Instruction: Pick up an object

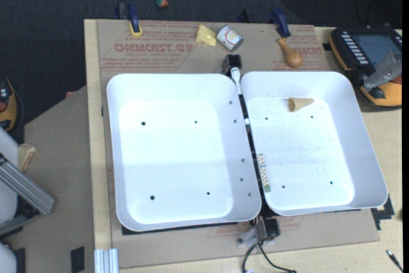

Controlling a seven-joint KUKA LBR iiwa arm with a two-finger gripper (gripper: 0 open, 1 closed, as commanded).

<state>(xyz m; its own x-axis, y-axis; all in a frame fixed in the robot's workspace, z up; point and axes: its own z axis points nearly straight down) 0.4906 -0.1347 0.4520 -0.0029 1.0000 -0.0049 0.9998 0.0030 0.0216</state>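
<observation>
Risk is judged high: one small tan piece (299, 103) lies flat near the right bin (358, 137) far wall, easily missed or nudged away. Finger state cannot be told.

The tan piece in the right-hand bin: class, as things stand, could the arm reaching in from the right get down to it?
Probably yes. The tan piece lies alone on the floor of the right bin, away from the walls, with nothing over or beside it.

Smooth matt plastic bins (128, 99) sit on a rough cardboard sheet (160, 45).
</observation>
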